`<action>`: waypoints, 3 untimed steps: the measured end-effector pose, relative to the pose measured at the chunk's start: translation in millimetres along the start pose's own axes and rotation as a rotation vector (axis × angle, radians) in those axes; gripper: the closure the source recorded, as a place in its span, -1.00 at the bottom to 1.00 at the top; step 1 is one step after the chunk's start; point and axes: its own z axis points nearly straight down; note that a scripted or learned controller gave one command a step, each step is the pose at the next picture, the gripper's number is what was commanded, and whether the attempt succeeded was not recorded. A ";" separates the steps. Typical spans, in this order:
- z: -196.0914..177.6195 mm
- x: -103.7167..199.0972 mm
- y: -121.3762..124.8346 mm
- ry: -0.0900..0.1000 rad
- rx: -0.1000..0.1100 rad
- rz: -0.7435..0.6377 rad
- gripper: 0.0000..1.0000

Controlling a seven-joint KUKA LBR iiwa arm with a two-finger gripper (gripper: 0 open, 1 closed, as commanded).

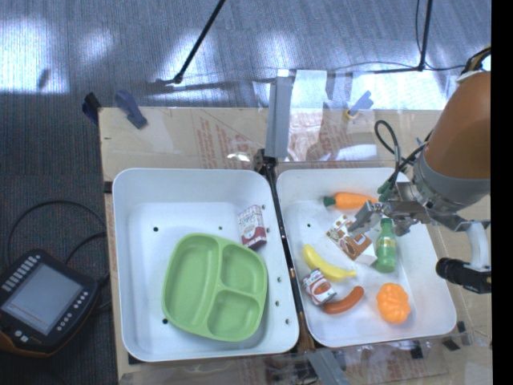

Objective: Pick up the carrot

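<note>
We see the carrot (353,200) lying at the far end of the right bin (437,311), free of the gripper (373,215). The gripper hovers just beside it, above a carton (349,237) and bottle (386,245); we cannot tell how its fingers stand.

The divided plate (215,286) and a small carton (253,226) lie in the left bin (132,215); the carrot (350,201), banana (325,264), sausage (345,301) and bottle (386,247) lie in the right bin (437,303).
</note>
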 end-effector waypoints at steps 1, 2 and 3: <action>118.5 -37.0 117.3 -0.001 -0.004 -0.124 -1.00; 61.6 -87.1 117.6 -0.002 -0.006 -0.197 -1.00; 55.7 -113.5 116.9 -0.003 -0.007 -0.208 -1.00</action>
